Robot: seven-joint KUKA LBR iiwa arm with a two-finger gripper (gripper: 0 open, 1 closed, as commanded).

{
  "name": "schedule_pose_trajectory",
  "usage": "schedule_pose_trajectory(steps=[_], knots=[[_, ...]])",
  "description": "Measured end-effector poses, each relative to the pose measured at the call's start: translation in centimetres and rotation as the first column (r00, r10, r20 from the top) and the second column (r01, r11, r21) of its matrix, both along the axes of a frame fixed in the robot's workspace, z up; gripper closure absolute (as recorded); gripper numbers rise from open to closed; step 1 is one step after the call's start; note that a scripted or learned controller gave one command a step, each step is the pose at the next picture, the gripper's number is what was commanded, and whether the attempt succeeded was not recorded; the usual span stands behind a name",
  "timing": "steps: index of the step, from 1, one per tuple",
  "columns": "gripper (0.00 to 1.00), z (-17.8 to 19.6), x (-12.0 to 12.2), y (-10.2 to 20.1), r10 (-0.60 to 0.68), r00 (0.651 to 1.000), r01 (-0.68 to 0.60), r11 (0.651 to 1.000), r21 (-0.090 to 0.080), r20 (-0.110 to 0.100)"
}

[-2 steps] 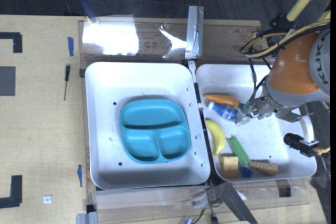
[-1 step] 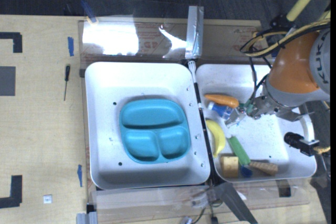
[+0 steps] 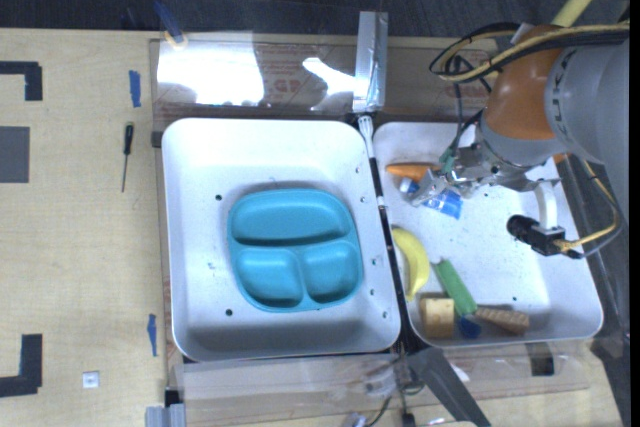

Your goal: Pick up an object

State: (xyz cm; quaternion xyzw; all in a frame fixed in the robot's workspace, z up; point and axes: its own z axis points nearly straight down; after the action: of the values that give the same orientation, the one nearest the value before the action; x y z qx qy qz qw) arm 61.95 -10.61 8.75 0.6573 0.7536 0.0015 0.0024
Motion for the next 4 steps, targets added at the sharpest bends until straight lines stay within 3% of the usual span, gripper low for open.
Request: schedule_pose_trajectory(steps=[1, 2, 3, 4], knots=[[1.00, 1.1, 0.1, 0.0, -0.001, 1.000, 0.001, 1.000, 0.001, 0.004], [1.00, 5.0, 1.9, -3.7, 0.012, 1.000, -0.012, 1.000, -0.002, 0.001], [0.00, 4.7, 1.8, -3.5, 0.013, 1.000, -0.013, 1.000, 0.000, -0.003], [0.00, 0.0, 0.9, -1.3, 0.056, 0.998, -0.056, 0.998, -0.001, 0.000]])
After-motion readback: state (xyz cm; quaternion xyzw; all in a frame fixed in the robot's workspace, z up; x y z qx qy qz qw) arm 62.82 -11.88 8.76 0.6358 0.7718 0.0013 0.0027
